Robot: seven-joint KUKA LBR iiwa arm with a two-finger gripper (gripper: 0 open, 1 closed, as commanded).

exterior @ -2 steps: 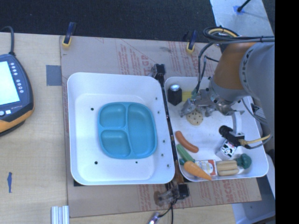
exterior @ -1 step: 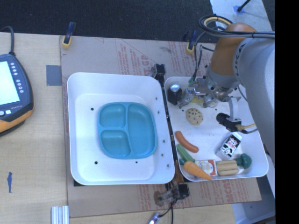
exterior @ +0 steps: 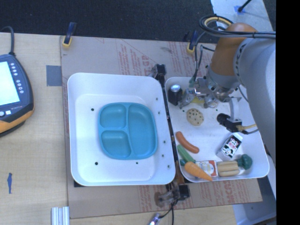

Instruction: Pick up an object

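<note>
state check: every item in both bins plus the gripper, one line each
Blue three-compartment plastic plate: flat in left bin, nothing on it.
Round brown cookie: flat, apart from neighbours.
Orange-red sausage: lying down.
Orange carrot: lying at the front wall.
Black-and-white carton: tipped over.
Gripper: low above right bin.

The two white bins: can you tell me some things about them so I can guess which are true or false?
1. The blue divided plastic plate lies in the left white bin. True.
2. The round speckled cookie sits on that plate. False: it lies in the right white bin.
3. The orange toy carrot lies in the right bin. True.
4. The grey arm's gripper hangs over the left bin. False: it is over the right bin.
</note>
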